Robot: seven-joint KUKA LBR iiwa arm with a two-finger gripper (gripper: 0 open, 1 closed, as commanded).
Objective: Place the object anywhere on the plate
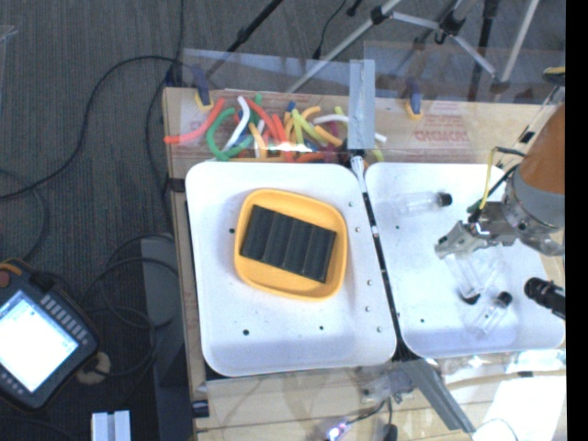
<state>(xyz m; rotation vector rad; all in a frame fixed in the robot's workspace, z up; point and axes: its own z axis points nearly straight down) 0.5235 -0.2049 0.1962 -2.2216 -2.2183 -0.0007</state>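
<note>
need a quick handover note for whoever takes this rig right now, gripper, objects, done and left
Gripper: low over the right bin, near its middle; whether it is open or shut cannot be told, and nothing is visibly held.
Objects: clear plastic tubes with dark caps lie in the right bin, one near the top, others below the gripper.
Plate: yellow with a dark ribbed insert, in the left bin, no tube on it.
Done: nothing placed.
Left: grasp one tube, carry it to the plate, release.

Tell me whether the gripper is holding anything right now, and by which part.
It cannot be told. The gripper hangs over the right bin above clear tubes, but any grasp is unclear.
</note>
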